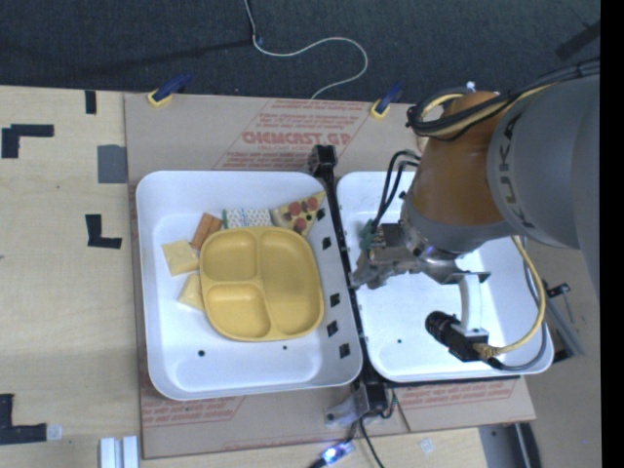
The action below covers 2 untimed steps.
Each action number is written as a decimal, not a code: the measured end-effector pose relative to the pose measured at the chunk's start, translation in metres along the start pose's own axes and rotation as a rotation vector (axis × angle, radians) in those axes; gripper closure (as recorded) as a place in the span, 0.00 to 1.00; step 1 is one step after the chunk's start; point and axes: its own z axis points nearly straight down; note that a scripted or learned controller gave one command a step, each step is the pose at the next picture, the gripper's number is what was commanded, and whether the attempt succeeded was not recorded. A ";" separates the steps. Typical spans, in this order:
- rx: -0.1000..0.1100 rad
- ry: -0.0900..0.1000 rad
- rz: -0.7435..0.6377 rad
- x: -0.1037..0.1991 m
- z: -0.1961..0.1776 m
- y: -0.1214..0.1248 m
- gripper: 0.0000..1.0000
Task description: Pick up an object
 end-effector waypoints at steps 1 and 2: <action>-0.004 0.000 0.001 0.008 -0.019 0.005 1.00; -0.002 -0.002 0.003 0.006 0.001 -0.001 1.00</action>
